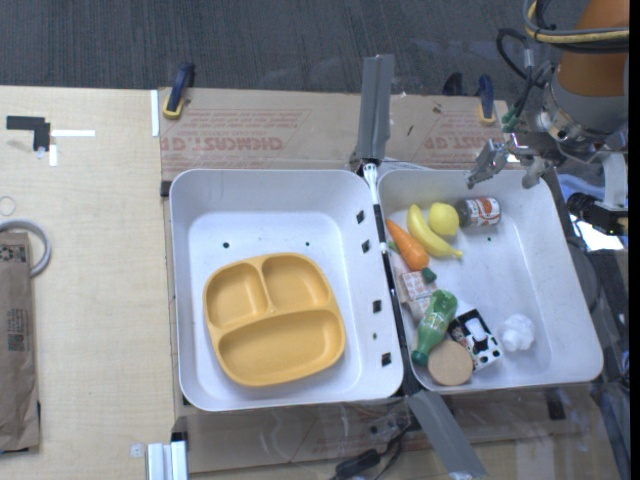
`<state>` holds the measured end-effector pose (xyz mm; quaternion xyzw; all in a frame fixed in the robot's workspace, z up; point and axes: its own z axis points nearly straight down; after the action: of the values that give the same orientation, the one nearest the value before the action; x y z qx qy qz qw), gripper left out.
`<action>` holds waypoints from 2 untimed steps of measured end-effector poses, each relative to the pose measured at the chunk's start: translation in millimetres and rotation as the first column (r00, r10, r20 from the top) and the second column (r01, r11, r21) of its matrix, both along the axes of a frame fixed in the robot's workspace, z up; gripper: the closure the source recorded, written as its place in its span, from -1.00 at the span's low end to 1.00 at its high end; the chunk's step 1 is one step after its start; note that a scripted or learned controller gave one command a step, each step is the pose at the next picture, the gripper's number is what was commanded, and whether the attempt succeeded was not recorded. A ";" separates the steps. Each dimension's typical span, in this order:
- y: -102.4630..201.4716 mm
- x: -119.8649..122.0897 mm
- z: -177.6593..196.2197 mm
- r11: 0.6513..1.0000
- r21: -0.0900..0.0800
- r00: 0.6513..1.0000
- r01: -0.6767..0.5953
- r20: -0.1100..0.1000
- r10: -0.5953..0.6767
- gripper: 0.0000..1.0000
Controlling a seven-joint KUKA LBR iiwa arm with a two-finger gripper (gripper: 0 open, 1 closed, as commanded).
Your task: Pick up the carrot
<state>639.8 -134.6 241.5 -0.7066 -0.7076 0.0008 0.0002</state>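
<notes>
Low in frame, your carrot (407,244) slants down-right, left and below the gripper (510,166), whose fingers stand spread, holding nothing.

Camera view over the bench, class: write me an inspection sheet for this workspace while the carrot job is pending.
Surface: two white bins; left bin holds a yellow divided plate.
Job's things: carrot lies in the right bin near the divider, beside the banana.
Clutter: lemon, small can, green bottle, brown disc, white wad.
Pincer: pincer above the right bin's far rim, nothing seen between its fingers.
Cables: black loops on the arm.
Surroundings: cardboard, clamps, paper bag.
</notes>
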 end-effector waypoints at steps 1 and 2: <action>-8.4 -91.3 -17.3 0.982 0.000 0.982 -0.191 0.000 0.191 -1.00; 13.2 -162.2 -11.2 0.904 0.002 0.904 -0.427 0.000 0.427 -1.00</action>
<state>477.6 -121.3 230.3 -0.5345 -0.8451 0.0006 0.0007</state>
